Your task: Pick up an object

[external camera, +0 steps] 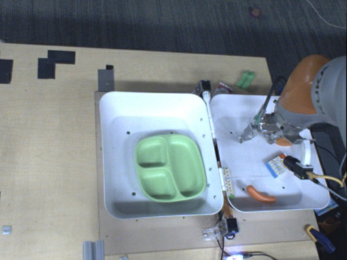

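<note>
The right bin (233, 112) holds an orange sausage-shaped piece (261, 195) near its front wall. A small blue and white packet (275, 166) lies in its middle right, and a small orange item (283, 142) sits just behind that, partly under the arm. My gripper (252, 132) is low over the bin's middle, left of the orange item and behind the packet. I see nothing in its grasp. The grey arm with its orange band (301, 88) comes in from the right.
The left bin (116, 123) holds a green divided plate (170, 167). A green item (245, 80) lies on the bench behind the right bin. Black clips (204, 86) sit along the seam between the bins.
</note>
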Motion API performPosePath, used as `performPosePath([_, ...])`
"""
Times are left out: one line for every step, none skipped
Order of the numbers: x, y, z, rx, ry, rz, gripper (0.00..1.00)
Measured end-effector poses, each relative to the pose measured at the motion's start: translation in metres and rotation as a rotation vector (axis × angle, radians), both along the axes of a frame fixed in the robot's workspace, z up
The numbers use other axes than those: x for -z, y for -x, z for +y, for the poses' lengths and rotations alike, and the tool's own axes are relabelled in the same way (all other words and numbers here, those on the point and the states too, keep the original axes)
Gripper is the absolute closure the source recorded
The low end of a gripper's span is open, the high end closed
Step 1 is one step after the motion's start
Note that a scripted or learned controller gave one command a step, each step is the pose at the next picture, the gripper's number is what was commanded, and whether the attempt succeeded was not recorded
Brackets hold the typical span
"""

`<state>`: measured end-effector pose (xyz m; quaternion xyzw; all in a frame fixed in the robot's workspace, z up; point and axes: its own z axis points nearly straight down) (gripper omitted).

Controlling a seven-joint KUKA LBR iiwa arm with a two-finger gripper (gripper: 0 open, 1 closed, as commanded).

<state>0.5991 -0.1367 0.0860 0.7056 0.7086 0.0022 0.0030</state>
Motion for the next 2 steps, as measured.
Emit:
performPosePath([-0.001,0.044,0.037,0.002,-0.001,-0.001,0.00])
performPosePath([-0.001,0.081,0.042,0.003,0.001,-0.005,0.00])
